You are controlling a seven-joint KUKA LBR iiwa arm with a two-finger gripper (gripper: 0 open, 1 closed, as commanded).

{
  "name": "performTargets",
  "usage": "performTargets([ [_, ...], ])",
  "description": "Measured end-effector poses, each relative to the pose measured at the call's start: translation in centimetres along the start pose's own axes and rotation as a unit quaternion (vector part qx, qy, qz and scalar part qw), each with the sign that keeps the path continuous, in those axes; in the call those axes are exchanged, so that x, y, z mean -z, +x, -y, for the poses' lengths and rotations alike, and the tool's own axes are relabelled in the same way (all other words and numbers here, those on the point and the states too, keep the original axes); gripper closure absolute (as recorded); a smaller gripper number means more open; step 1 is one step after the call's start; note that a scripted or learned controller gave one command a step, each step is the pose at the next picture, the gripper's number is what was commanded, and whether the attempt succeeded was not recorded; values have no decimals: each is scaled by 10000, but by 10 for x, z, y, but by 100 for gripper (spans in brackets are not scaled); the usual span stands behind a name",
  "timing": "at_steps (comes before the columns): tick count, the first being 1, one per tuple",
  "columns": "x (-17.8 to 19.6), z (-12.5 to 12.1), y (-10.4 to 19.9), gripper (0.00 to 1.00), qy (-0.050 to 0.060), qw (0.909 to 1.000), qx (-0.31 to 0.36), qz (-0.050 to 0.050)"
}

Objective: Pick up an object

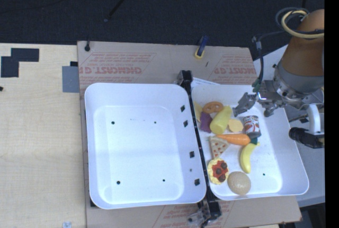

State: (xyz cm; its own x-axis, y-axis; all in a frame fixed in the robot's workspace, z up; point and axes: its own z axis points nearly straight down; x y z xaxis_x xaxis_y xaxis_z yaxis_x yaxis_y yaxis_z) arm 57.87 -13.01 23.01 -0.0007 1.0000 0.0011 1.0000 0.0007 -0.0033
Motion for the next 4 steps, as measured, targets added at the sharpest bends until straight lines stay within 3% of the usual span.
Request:
performTargets([
  [1,-127,11,45,0,26,10000,12,-9],
  [2,-143,-48,41,0,-23,10000,4,7],
  [3,-134,-44,39,100,21,10000,-22,-3],
  [4,-143,-18,-41,100,3,10000,-20,10],
])
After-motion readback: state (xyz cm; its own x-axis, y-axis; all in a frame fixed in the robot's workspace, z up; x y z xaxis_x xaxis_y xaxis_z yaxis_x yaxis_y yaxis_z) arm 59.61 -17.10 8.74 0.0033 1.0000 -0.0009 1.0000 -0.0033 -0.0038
